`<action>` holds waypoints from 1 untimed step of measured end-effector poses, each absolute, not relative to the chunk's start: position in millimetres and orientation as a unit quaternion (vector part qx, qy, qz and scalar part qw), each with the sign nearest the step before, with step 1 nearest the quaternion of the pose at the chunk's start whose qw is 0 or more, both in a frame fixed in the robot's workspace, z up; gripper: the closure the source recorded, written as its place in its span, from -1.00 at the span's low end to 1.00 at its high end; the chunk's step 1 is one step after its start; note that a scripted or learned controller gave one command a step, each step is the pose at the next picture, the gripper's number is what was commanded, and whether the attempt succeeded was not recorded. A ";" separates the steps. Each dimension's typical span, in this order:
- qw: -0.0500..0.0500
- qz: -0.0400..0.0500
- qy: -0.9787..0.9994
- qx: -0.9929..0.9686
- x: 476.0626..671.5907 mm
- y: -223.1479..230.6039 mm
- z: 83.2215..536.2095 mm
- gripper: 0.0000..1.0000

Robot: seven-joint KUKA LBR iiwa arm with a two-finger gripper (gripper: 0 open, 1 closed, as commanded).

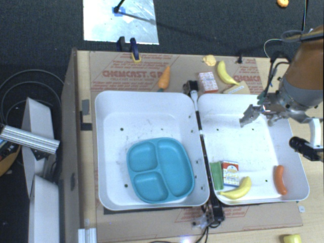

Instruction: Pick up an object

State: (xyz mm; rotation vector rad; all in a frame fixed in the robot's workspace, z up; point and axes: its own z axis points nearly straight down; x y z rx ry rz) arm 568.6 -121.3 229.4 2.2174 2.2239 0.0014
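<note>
From above, the right shallow white plastic bin (263, 135) has broad bare floor in its upper half, where the grey metal tool (251, 114) hangs near the far wall; whether it is wide or narrow I cannot tell. Along the near wall, well apart from the tool, a yellow toy banana (239, 189) lies crosswise beside a small red-and-white carton (230, 173). What looks like an orange toy sausage (279, 179) lies lengthwise by the right wall.
</note>
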 end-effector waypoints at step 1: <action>0.006 0.002 0.708 0.706 625.1 -161.3 271.9 -1.00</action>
